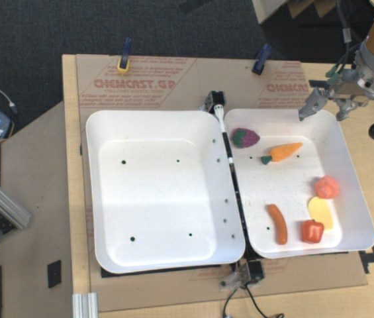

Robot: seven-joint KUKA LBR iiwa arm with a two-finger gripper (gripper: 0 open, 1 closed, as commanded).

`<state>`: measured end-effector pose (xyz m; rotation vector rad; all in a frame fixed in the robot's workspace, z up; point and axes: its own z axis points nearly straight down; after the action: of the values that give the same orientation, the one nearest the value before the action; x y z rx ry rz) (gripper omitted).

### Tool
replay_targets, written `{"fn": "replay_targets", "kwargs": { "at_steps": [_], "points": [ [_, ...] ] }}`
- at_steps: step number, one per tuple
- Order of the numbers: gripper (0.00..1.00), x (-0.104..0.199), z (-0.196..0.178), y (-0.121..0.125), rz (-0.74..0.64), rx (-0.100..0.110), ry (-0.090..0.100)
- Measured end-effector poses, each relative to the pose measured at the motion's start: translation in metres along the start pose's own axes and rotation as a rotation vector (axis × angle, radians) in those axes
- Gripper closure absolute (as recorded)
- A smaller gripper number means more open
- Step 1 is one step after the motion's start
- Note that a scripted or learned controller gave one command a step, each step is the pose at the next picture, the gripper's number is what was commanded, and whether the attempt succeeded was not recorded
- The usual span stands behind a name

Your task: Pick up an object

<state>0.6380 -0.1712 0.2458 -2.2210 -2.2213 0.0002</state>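
My gripper (326,108) hangs open above the far right corner of the right bin (345,148), with nothing between its fingers. In that bin lie a purple and green bunch of grapes (245,137), an orange carrot (283,152), a pink round fruit (327,187), a yellow piece (320,212), a red pepper (312,231) and a red-orange sausage (278,223). The carrot is the nearest object, below and left of the gripper.
The left bin (153,191) sits beside the right one, with a black divider strip (230,167) between them. Both rest on a cardboard sheet (147,78) held by blue clamps (126,55) at the back edge.
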Motion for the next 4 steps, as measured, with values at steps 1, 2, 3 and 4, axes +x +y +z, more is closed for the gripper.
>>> {"fn": "replay_targets", "kwargs": {
  "at_steps": [1, 2, 3, 4],
  "points": [
    [0.00, 0.027, 0.126, 0.018, -0.002, 0.012, 0.004],
    [0.00, 0.075, 0.164, -0.011, -0.003, 0.009, 0.003],
    [0.00, 0.084, 0.053, 0.033, -0.003, -0.016, -0.003],
    [0.00, 0.128, 0.061, -0.048, -0.003, 0.007, 0.003]
  ]
}}
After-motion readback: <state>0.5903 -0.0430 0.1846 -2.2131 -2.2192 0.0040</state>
